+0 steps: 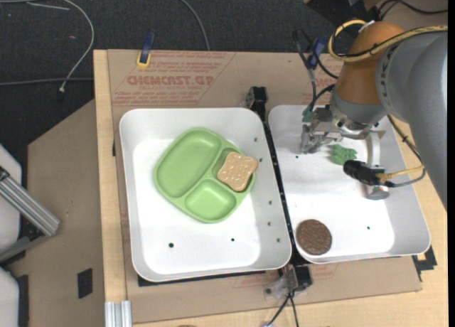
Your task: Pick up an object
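Observation:
My gripper hangs low over the far left part of the right bin, under the orange band of the arm. A small green leafy piece lies on the bin floor just right of the gripper, apart from it. A round brown patty rests at the bin's near left corner, well away from the gripper. In the left bin sits a green divided plate with a tan slice of toast on its right side.
The bulky grey arm covers the far right of the right bin. A black and silver piece with a yellow cable hangs over the bin's right side. A raised rim divides the two bins. Cardboard lies under both.

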`<state>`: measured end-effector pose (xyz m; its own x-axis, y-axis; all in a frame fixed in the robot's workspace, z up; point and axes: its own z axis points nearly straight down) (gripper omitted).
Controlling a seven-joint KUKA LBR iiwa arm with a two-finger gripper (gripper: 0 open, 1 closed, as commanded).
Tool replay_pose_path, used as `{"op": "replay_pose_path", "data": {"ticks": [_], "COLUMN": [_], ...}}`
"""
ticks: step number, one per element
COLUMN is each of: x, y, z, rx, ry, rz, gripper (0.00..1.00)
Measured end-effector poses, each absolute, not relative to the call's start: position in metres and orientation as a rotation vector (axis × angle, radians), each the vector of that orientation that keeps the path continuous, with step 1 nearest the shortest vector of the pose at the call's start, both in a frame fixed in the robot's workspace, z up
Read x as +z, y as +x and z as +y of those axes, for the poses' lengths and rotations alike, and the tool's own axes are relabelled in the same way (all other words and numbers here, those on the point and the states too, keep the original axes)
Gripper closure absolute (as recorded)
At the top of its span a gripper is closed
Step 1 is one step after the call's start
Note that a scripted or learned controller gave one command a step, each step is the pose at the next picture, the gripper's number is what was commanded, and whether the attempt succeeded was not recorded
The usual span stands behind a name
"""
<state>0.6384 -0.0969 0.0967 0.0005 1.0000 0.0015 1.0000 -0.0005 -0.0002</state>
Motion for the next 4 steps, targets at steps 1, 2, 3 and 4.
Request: {"op": "replay_pose_path", "data": {"ticks": [1,2,3,4], "x": [0.162,0.207,0.261,0.256], "y": [0.638,0.645,0.636,0.631], "z": [-0.098,-0.098,-0.103,-0.06], "rx": [-0.007,-0.007,-0.006,0.001], "ry": [-2.225,-2.224,-2.225,-2.215], "rz": [-2.226,-2.227,-2.224,-2.224], "gripper": [1.0,1.0,1.0,1.0]}}
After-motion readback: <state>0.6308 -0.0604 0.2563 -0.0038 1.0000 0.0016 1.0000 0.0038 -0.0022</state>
